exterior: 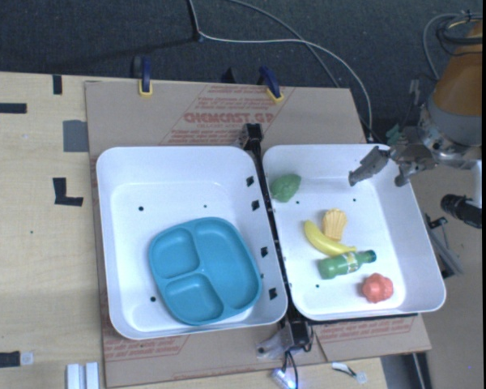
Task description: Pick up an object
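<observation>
Hidden: we see the arm (458, 96) cut off at the right edge, so only its orange band and wrist show; the small clutter at the worktop's front edge, below the bins, is too blurred for us to name.
Gripper: we find the gripper (382, 168) over the right bin's upper right corner, its two dark fingers spread apart with nothing between them.
Worktop: we see a pale wooden worktop (32, 241) with dark tape marks, and a cardboard sheet (219, 112) with red print lying under both bins, held by two clamps at its far edge.
Room: we see dark floor beyond the worktop, with a thin cable (267, 23) looping across it.
Left bin: we see the left bin (121, 168) holding a blue tray (202, 270) with three compartments.
Right bin: we see the right bin (405, 241) holding all the small things.
Things: we count a green lump (285, 187) near the inner wall; a banana (324, 242) touching a yellow corn (334, 222); a green bottle (345, 263) lying on its side just below the banana; a red fruit (377, 288) near the front right corner.
</observation>
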You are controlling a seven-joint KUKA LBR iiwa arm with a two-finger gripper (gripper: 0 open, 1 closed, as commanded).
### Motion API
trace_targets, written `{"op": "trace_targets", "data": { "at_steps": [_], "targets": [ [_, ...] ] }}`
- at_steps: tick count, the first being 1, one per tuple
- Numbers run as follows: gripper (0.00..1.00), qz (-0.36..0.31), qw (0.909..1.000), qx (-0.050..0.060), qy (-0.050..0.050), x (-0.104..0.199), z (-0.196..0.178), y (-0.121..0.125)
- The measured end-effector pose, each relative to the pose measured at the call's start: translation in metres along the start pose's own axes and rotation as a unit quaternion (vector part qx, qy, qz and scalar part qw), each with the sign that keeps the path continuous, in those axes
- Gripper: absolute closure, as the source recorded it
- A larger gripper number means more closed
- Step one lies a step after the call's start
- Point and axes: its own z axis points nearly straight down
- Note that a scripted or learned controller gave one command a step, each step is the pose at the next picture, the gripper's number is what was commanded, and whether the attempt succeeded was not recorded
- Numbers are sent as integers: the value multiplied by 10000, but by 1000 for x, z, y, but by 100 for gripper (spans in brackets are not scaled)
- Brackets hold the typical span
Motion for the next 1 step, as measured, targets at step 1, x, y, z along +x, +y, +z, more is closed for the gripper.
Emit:
{"op": "trace_targets", "data": {
  "at_steps": [1],
  "targets": [
    [0,0,10000,19,4,-5,44,1]
  ]
}}
